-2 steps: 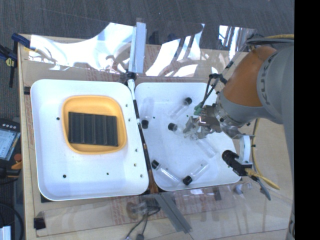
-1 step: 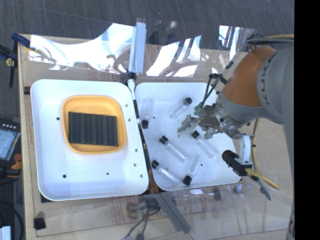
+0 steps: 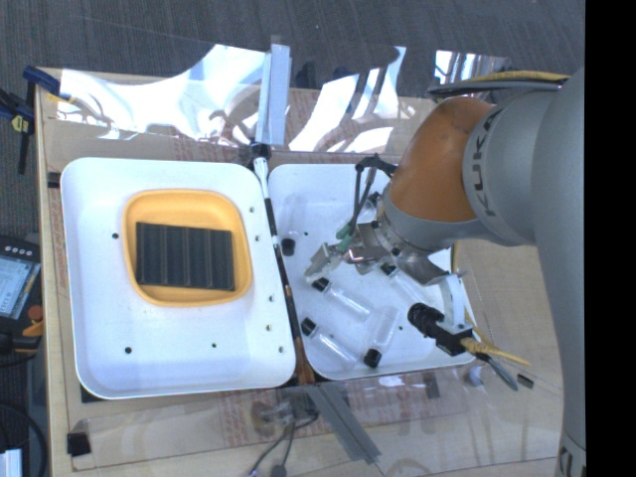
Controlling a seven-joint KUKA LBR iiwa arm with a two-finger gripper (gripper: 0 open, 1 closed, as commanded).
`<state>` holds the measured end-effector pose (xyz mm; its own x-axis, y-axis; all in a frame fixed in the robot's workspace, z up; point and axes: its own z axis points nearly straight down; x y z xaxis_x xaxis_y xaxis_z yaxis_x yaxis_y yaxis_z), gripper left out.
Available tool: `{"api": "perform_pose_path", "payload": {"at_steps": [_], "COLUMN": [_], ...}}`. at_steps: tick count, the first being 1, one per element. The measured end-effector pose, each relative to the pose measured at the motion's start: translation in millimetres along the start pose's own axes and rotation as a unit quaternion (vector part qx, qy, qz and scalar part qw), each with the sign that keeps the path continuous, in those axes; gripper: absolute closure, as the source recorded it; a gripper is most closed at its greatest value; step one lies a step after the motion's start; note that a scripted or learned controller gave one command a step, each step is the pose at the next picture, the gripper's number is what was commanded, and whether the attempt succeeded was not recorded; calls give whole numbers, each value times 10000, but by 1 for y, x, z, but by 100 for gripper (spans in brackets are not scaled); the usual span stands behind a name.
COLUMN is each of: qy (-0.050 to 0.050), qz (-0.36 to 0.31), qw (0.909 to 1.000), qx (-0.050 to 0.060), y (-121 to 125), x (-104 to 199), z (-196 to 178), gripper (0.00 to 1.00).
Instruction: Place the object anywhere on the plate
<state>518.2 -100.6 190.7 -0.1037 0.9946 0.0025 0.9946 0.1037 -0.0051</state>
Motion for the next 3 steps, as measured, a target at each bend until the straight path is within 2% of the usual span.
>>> {"api": "perform_pose_path", "payload": {"at_steps": [1, 2, 3], "qy": [-2, -3, -4], "qz": [-1021, -2601, -3911], "qw": [9948, 9656, 9203], "qx": [7, 4, 6], "y": [-6, -35, -35], "x": [47, 34, 71], "z": [0, 0, 0], "gripper": [0, 0, 0]}}
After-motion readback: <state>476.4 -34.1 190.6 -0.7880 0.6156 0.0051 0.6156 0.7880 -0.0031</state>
